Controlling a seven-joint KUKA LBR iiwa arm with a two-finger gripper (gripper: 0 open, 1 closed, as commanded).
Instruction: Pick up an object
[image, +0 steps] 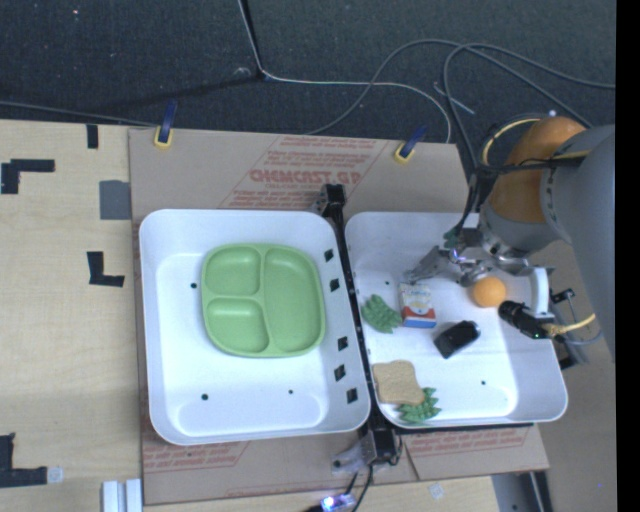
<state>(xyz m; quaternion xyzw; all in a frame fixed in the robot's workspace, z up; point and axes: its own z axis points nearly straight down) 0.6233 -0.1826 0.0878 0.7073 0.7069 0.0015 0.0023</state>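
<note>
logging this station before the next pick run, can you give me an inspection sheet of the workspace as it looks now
surface: cardboard sheet on a wooden bench, bearing two white bins side by side, left bin and right bin
job's things: in the right bin, an orange ball, a small red and white carton, a black block, a slice of toast, two green leafy pieces
clutter: green divided plate in the left bin
grippers: tool low over the right bin's far side, left of the ball; nothing seen between its fingers
cables: thin cables across the dark floor beyond the bench
surroundings: two clamps on the cardboard's far edge
</note>
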